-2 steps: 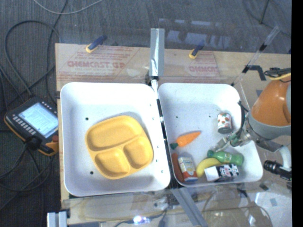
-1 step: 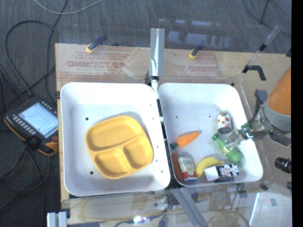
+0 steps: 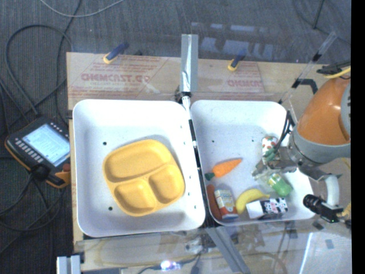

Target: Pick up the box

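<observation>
Honestly the box point(image 3: 271, 208) sits jammed against the banana point(image 3: 252, 198) in the right bin point(image 3: 239, 110), so a grab could snag the banana instead, and I can't tell what the gripper point(image 3: 274, 163) above the banana is doing. Left of the banana there's a carrot point(image 3: 227, 166) and a bottle point(image 3: 224, 202), and the left bin point(image 3: 91, 119) holds a yellow tray point(image 3: 144, 177).
</observation>
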Controlling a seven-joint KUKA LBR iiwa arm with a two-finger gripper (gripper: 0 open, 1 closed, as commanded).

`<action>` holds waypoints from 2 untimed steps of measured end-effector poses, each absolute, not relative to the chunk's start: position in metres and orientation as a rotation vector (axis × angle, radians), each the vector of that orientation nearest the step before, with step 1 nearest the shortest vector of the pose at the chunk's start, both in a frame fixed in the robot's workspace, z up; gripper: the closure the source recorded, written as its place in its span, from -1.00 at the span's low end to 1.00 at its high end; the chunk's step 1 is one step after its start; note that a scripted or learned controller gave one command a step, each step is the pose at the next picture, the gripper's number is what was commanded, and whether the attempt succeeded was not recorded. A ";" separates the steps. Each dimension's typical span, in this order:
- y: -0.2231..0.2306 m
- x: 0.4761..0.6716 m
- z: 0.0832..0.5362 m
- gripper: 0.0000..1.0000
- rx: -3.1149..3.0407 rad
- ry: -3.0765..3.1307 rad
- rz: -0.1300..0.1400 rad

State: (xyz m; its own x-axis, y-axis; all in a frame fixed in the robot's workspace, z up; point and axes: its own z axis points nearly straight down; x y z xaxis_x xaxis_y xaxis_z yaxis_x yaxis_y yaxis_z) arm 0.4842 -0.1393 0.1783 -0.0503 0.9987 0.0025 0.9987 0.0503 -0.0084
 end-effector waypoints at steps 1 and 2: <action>-0.139 0.498 0.161 1.00 -1.983 -2.428 0.009; -0.126 0.497 0.090 1.00 -2.077 -2.366 -0.006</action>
